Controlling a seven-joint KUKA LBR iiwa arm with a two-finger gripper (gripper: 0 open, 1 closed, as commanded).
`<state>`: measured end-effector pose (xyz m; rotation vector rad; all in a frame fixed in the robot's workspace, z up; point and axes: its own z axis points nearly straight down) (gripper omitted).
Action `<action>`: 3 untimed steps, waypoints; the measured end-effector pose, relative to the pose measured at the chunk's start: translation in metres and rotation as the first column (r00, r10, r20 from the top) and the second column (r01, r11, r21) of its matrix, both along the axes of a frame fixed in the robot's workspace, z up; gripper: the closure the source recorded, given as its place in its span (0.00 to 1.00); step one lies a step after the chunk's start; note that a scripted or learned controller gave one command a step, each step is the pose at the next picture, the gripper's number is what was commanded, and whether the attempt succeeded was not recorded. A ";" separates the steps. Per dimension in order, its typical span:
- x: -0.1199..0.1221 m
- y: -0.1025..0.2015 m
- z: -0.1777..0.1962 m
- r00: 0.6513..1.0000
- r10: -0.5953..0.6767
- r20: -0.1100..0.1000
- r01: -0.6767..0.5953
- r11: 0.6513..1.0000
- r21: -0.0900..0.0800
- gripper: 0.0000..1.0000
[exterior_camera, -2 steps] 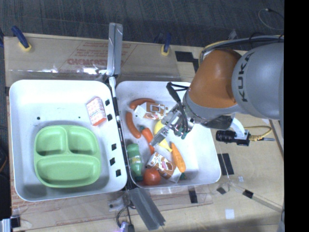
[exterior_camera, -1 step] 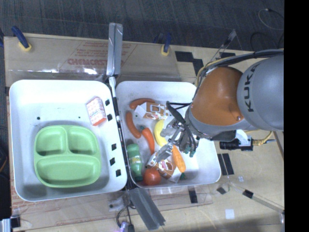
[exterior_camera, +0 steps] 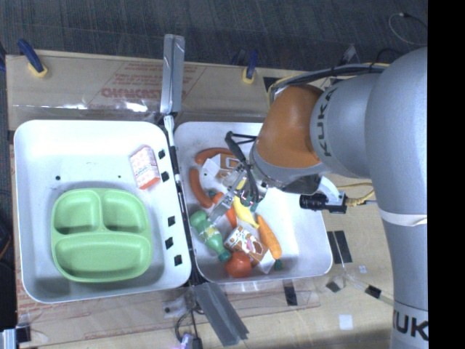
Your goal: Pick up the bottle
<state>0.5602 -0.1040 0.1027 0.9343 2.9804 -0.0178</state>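
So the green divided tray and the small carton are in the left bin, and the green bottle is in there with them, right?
Not quite. The camera view shows the green divided tray and the small carton in the left bin, but the green bottle lies in the right bin, among the toy food near the gripper.

A single fixed camera looks down from above the bench at a slant, far enough back to take in the left bin (exterior_camera: 29, 195) and the right bin (exterior_camera: 309, 257) side by side, with the arm (exterior_camera: 363, 122) entering from the frame's right.
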 end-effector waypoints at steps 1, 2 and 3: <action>0.003 -0.008 -0.005 0.999 -0.038 -0.002 0.038 0.999 0.009 0.00; -0.080 -0.010 -0.006 0.966 -0.257 0.004 0.257 0.966 0.008 0.00; -0.046 -0.022 0.012 0.956 -0.293 -0.016 0.294 0.956 0.016 0.00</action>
